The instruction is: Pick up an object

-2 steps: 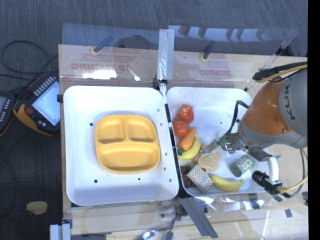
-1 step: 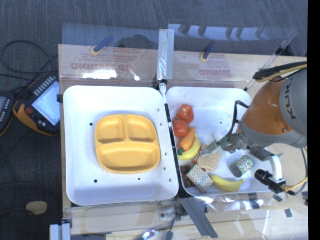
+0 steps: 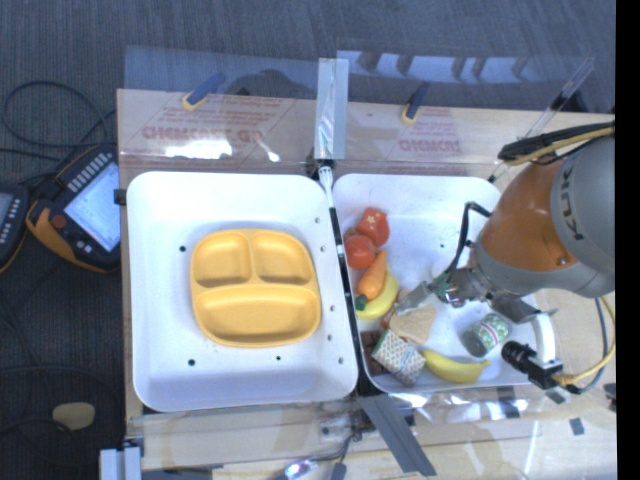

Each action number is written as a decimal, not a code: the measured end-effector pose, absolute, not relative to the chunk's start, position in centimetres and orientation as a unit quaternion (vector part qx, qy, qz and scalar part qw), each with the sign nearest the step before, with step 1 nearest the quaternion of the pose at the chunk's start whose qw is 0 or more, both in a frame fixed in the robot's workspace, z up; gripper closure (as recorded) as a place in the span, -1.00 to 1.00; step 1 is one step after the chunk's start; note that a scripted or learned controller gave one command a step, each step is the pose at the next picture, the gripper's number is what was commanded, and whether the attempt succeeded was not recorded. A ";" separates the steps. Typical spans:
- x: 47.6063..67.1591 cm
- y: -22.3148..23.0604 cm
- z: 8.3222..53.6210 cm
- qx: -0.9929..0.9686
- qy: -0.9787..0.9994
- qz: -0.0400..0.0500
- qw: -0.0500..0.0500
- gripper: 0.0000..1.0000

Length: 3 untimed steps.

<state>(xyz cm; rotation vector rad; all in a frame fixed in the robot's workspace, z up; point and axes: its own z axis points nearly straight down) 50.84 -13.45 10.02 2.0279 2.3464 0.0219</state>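
While the arm reaches over the right bin, you see its claw low among the food, beside a tan wedge; whether it is released or clenched, you cannot tell. A tomato, a carrot, two bananas and a small can lie in that bin. The left bin holds a yellow divided tray.

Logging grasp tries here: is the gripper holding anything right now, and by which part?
It cannot be told. The gripper sits low in the right bin beside the bread slice and green can, but the arm hides its tips.
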 end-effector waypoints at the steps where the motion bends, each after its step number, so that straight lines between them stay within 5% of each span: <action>1: 49.7 -13.0 10.0 0.661 0.750 0.009 0.022 -1.00; 3: 49.7 -12.6 10.0 0.645 0.764 0.010 0.019 -1.00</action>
